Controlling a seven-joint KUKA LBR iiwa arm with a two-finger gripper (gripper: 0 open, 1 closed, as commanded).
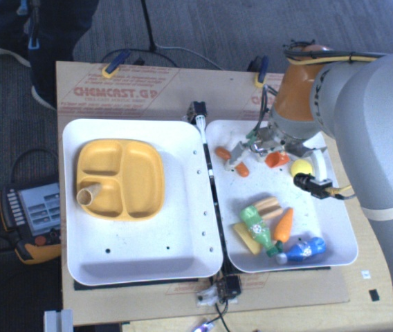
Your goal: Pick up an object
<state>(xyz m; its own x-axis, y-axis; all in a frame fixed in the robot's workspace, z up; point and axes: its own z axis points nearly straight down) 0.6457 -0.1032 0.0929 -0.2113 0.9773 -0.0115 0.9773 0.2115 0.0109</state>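
My gripper (250,146) hangs low over the upper left part of the right bin (335,216), at the end of the grey arm with the orange band. Just left of it lies a small orange piece (223,153), and a second orange piece (242,169) sits just below it. A red-orange object (276,160) and a yellow ball (302,166) lie to its right. Nothing is visibly held in the gripper.
Lower in the right bin lie a green bottle (255,225), a carrot (284,224), a tan block (266,205), a yellow piece (245,238) and a blue object (305,249). The left bin (134,251) holds a yellow divided plate (138,178) with a small tan cup (85,197).
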